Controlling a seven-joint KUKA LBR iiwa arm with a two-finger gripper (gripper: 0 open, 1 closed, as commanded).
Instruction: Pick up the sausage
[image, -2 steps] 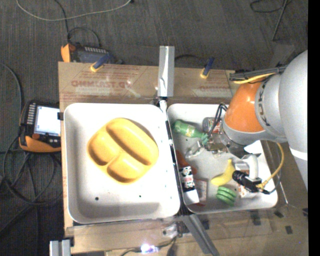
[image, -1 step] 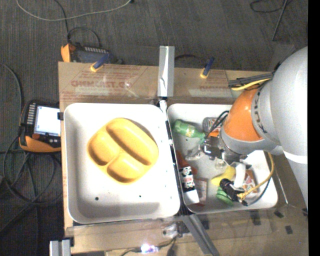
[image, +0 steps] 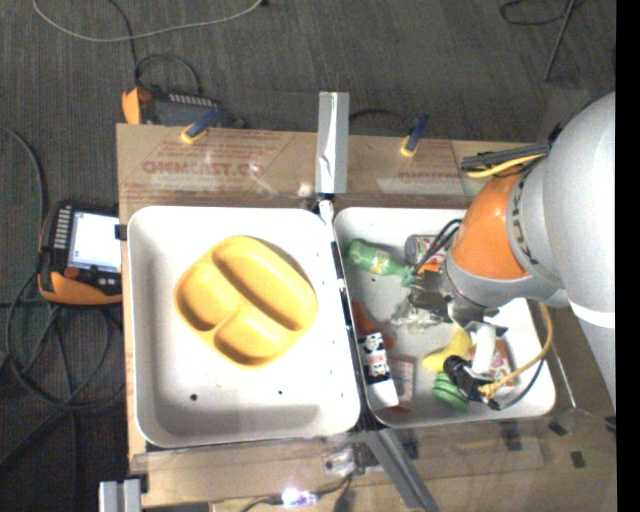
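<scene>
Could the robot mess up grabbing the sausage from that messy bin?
Yes, it might. The right bin is crowded: a green bottle, a small black-and-white bottle and yellow and green toys lie close together, so the end effector could grab or knock the wrong thing. The arm also covers part of the bin, so I cannot pick out the sausage from here.

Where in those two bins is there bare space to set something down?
Left bin: bare white floor in front of and around the yellow divided plate. Right bin: crowded with a green bottle, small items and the gripper; little bare floor.
</scene>
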